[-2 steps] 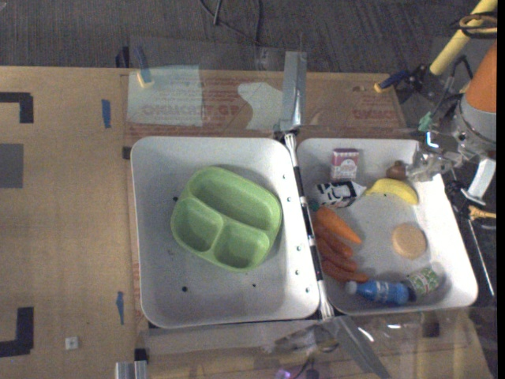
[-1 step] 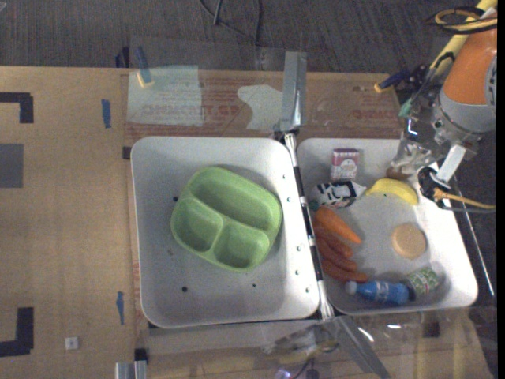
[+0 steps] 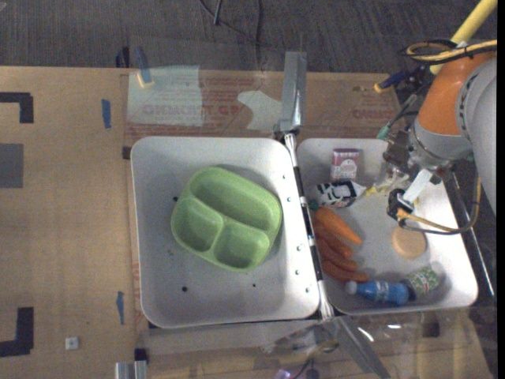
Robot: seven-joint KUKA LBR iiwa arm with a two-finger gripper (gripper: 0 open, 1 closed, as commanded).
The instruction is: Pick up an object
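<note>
Wooden counter (image 3: 71,235): clear plastic sheet (image 3: 170,93) near the far edge, one blue tape strip (image 3: 106,113) just beside it. Black L-shaped marks (image 3: 20,105) at the far and near ends of the left edge, grey patch (image 3: 9,164) between them. Grey metal bar (image 3: 293,93) running from the seam of the two white bins (image 3: 154,290) towards the far edge; black cable (image 3: 229,2) looped on the grey carpet (image 3: 95,14) beyond the counter.

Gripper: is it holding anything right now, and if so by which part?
Cannot tell from this view. The gripper is over the right bin, near the tan disc, with no object visibly in it.
</note>
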